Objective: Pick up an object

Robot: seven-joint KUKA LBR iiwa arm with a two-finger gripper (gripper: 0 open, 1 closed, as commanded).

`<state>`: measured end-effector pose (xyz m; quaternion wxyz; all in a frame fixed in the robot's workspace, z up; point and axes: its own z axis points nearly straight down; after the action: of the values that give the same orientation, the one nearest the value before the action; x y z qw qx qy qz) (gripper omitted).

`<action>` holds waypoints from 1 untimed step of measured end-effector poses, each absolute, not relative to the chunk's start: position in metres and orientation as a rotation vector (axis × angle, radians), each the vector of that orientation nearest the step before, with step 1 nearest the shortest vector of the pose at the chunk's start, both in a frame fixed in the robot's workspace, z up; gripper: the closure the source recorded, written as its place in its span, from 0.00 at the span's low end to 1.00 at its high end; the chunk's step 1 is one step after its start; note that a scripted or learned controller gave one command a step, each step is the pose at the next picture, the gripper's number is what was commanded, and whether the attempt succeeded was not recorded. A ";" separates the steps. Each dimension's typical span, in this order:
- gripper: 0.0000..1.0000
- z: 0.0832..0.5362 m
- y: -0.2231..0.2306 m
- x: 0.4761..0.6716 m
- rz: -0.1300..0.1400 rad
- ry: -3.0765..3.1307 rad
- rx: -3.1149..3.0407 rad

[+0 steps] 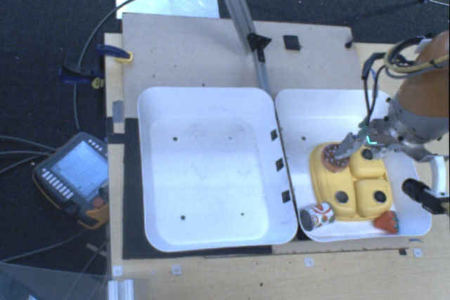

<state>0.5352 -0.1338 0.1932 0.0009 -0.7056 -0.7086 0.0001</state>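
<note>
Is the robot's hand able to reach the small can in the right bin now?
Probably yes. The can lies on its side at the near-left corner of the right bin, beside the yellow tray, with nothing over it.

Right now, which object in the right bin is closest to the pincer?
The round red-brown piece on the yellow tray; the pincer is right over it. The can and red item lie farther.

We are looking at a robot lab, not a home. We see a big robot arm (422, 91) with wires on it, reaching over a plain wooden bench (211, 53). Two white bins (204, 165) sit side by side on the bench. A hand-held controller with a screen (74, 175) lies on the dark carpet floor (49, 10), and cables (91, 46) run all around it. Clamps (91, 74) grip the bench edge, and a metal pole (235, 0) stands up from the bench.
</note>
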 end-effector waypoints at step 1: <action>0.00 0.194 -0.134 0.536 -0.002 -2.227 -2.216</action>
<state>0.5360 -0.1338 0.1940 0.0000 -0.7054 -0.7088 -0.0005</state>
